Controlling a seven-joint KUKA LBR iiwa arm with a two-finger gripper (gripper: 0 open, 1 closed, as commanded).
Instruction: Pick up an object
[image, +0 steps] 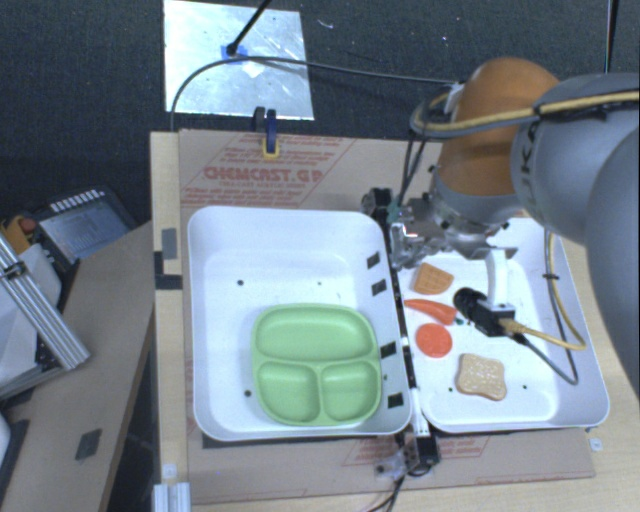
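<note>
The claw (402, 238) hangs over the right bin (580, 395); whether it is open I cannot tell. Just beside it lies a cracker (433, 277), with a pepper (430, 310) further off.

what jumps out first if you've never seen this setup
The green divided plate catches the eye first, lying toward the near side of the left bin. Next comes the big grey arm with its orange band, reaching in from the right over the far left part of the right bin. Below it lie small food pieces, among them a red round slice and a toast-like piece.
</note>
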